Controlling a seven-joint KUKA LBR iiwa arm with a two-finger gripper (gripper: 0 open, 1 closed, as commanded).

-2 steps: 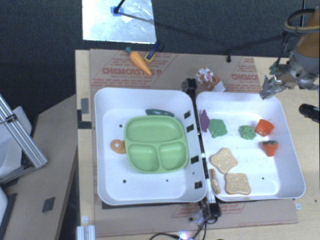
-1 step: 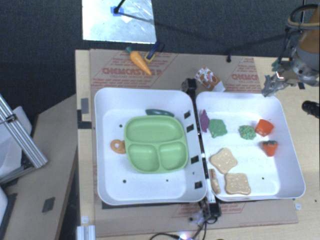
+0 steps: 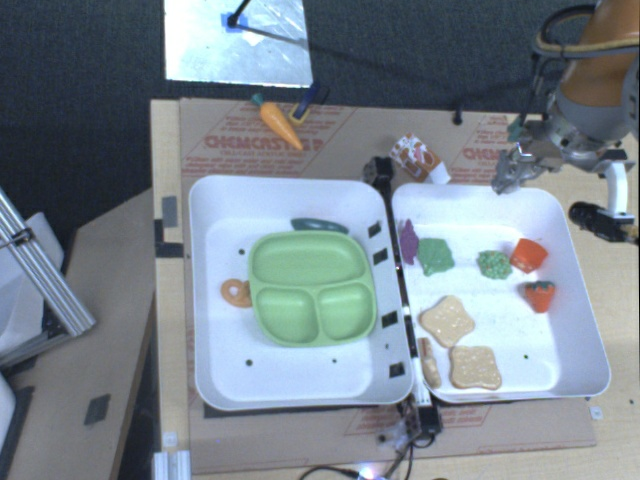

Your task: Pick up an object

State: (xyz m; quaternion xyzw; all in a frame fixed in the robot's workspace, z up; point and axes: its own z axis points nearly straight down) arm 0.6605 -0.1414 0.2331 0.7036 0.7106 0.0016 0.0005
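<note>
Two bins on worktop: gripper [image 3: 508,175] at upper right above right bin's [image 3: 570,298] far rim, finger state can't tell, nothing visibly held; red toy [image 3: 528,255] lies in that bin.

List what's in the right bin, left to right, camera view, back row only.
Purple piece → green leafy piece → green broccoli-like piece → orange-red block. The gripper hangs above the bin's far rim.
</note>
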